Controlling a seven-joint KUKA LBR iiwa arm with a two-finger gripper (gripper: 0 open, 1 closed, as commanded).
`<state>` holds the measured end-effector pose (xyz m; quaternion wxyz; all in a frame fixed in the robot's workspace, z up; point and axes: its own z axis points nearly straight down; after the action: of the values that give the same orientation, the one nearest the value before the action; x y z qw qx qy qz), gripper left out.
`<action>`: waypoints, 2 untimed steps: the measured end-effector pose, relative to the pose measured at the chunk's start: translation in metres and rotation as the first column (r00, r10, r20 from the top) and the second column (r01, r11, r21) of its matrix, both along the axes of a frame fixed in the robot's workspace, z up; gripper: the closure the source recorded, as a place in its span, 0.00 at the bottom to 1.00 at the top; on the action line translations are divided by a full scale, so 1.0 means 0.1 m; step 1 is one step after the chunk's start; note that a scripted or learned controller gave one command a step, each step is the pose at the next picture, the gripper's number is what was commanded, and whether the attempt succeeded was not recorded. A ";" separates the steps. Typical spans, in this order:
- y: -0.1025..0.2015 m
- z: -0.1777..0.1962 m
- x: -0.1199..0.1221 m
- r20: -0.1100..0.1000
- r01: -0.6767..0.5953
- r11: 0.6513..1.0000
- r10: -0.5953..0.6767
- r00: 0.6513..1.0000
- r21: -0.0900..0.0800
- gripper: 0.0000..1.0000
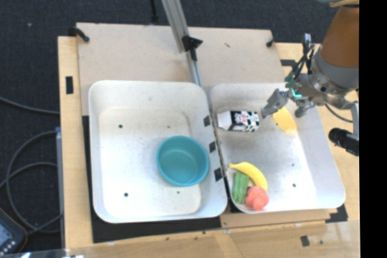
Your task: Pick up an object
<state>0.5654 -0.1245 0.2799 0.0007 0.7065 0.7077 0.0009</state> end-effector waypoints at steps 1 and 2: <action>-0.02 -0.42 -0.02 -0.005 0.003 1.000 -0.003 1.000 -0.002 0.00; -0.04 -1.05 -0.06 -0.008 0.003 1.000 -0.003 1.000 -0.001 0.00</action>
<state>0.5591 -0.1281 0.1748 -0.0018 0.7075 0.7067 -0.0024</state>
